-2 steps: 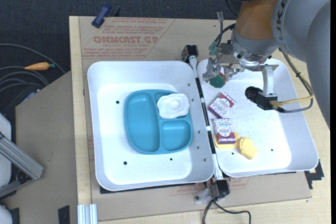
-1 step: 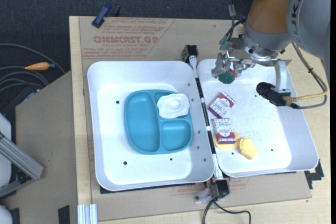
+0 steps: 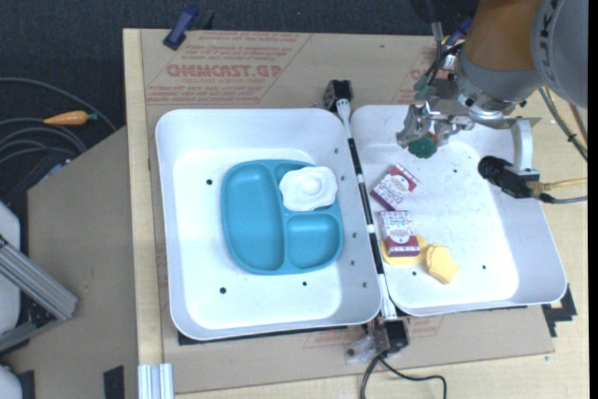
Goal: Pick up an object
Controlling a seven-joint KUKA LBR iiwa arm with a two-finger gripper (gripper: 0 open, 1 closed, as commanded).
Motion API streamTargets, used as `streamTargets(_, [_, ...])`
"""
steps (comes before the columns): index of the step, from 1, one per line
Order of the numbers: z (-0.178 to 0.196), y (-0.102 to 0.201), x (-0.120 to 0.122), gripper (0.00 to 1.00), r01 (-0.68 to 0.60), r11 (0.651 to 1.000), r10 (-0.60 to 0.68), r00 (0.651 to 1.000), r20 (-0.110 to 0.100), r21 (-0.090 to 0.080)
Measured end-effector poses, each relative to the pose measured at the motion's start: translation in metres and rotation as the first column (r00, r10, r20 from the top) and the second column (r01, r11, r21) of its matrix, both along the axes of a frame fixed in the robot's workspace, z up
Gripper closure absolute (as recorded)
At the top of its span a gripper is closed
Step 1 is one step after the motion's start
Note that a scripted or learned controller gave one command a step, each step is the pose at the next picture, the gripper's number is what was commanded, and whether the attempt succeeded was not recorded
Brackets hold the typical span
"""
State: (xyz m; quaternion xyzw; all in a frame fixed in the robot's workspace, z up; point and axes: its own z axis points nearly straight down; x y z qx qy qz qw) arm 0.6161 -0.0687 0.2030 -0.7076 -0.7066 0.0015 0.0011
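From where I stand, the grey arm (image 3: 551,5) comes in from the right, its orange band bulging above the wrist, and reaches down over the far end of the right bin (image 3: 523,266). The gripper (image 3: 422,137) hangs low there, near the bin's back left corner. Something small and dark green (image 3: 425,146) sits right at the fingertips; I cannot tell whether it is a held object or part of the tool, and I cannot tell whether the claw is released or clenched.

The loose things in the right bin lie nearer to me than the claw. A small red and white packet (image 3: 393,187) rests tilted on the bin floor just below and a little left of the gripper, close but not touching it. A second red and white packet (image 3: 398,233) lies further toward the near edge, hard by the bin's left wall. Touching its lower end is a flat yellow piece (image 3: 405,256), and beside that a rounder yellow lump (image 3: 442,265). All of these lie apart from the claw.

A black cylindrical part (image 3: 502,175) with a cable juts over the right side of the bin.

The left bin (image 3: 187,229) holds a blue divided tray (image 3: 262,220), and a white lumpy object (image 3: 308,188) sits on its upper right compartment, well away from the arm.
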Motion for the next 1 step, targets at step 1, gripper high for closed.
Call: streamTargets(1, [0.0095, 0.0595, 0.0333, 1.00, -0.004, 1.000, 0.004, 1.000, 0.005, 0.002])
